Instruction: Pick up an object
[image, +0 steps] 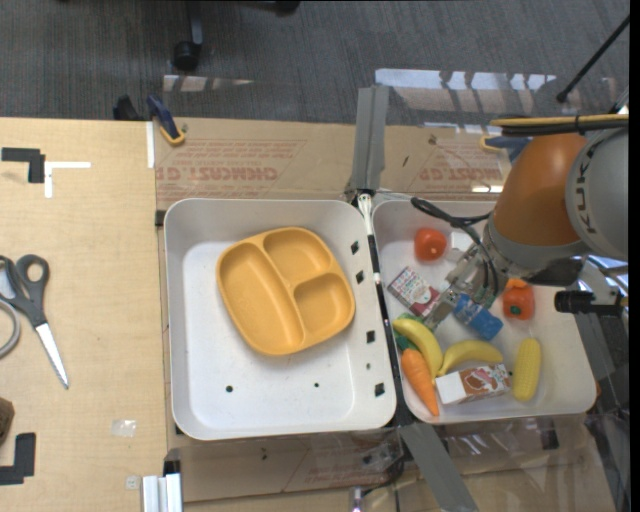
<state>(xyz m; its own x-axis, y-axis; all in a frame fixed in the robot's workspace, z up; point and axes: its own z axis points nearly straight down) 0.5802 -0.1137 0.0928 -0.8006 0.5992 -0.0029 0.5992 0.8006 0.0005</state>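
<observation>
Poised mid-reach at frame right over the blue block (481, 321), gripper (462, 290) state unclear; descending and clamping next.

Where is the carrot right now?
The carrot lies in the right bin, near its front left corner, just below the bananas and left of the small carton.
</observation>
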